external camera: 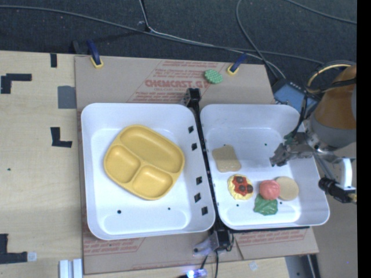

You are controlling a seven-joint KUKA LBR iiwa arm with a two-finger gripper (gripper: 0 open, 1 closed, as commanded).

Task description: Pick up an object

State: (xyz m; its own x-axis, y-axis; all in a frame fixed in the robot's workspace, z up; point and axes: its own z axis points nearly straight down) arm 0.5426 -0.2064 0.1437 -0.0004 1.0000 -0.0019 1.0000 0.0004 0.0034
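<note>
Hovering over the right bin [255, 116], the gripper [280, 157] was seen above bare floor; whether it was open or closed could not be told. A descent centred over one piece, perhaps the tan disc [287, 188] nearby, was judged advisable.

Robotics lab or test bench, not a home. Evidence: plywood benchtop [35, 155] marked with black tape pieces; a printed cardboard sheet [168, 83] clamped at its far edge by blue-and-yellow clamps [94, 55]; two white bins [93, 172] joined side by side on it; loose cables [174, 36] trailing over dark carpet [191, 4] beyond the bench; an industrial arm [333, 112] reaching in. Contents are toy food [265, 197] and a yellow divided plastic tray [144, 161] — props, not a meal.
</note>
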